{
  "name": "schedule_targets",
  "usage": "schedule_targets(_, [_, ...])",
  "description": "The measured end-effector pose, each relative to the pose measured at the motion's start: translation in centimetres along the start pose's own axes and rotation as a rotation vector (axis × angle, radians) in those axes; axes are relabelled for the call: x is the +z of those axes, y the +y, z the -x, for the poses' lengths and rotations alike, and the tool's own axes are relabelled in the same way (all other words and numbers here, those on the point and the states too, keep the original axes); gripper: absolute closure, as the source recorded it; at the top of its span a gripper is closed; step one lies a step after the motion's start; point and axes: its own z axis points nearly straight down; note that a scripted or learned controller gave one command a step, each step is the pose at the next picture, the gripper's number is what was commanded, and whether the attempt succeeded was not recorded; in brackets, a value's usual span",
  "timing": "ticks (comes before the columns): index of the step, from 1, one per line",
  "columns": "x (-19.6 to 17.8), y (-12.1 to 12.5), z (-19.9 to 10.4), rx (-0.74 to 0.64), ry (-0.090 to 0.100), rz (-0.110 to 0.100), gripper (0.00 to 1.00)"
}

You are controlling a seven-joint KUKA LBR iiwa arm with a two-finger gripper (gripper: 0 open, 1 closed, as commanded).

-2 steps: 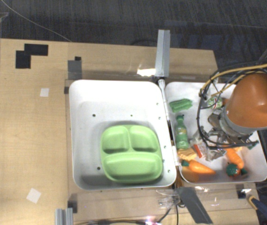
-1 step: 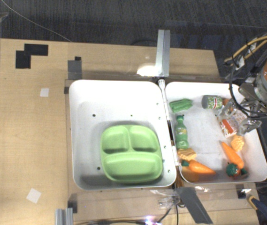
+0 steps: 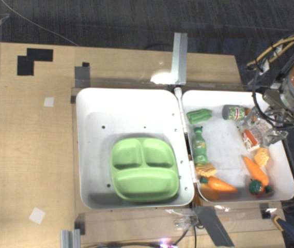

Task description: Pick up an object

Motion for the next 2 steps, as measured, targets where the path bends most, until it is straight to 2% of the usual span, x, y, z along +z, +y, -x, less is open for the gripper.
schedule_targets(1, [-1.2, -0.1, 0.3, 0.001, -0.007, -0.006, 1.00])
schedule_targets(2, [-0.8, -4.4, -1.7, -0.425, 0.006, 0.011, 1.00])
